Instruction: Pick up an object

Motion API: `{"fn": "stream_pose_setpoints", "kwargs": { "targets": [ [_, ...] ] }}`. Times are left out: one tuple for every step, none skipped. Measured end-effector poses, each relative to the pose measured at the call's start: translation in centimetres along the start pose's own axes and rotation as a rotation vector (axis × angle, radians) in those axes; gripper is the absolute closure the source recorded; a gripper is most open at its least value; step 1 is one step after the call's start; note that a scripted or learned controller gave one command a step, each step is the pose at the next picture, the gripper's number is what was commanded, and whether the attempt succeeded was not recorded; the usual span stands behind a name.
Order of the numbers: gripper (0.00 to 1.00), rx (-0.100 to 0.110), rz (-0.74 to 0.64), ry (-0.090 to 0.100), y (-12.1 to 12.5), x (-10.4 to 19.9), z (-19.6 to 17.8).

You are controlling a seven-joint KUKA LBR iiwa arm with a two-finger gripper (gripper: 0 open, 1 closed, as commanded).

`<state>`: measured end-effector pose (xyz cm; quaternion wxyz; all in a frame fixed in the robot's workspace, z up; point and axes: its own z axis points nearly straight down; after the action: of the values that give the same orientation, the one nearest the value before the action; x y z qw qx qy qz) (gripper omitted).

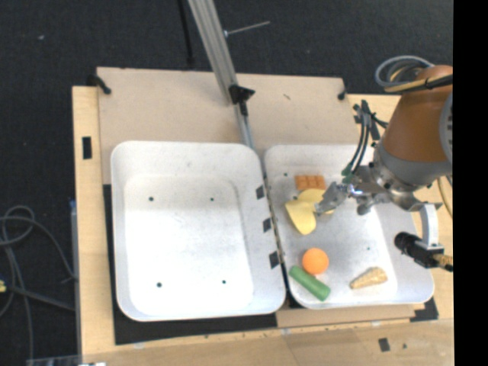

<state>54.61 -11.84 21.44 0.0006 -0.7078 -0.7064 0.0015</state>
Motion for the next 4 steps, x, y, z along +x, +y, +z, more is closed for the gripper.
{"fn": "stream_pose_setpoints", "kwargs": {
  "targets": [
    [0.00,0.002,0.000,0.001,0.2,0.0,6.2],
    [1.00,-0.009,0.008,0.000,0.5,-0.1,4.8],
    [1.00,-0.012,-0.005,-0.001,0.3,-0.2,-1.6],
    [1.00,-0.002,0.003,-0.001,0.3,-0.3,0.4]
  ]
}}
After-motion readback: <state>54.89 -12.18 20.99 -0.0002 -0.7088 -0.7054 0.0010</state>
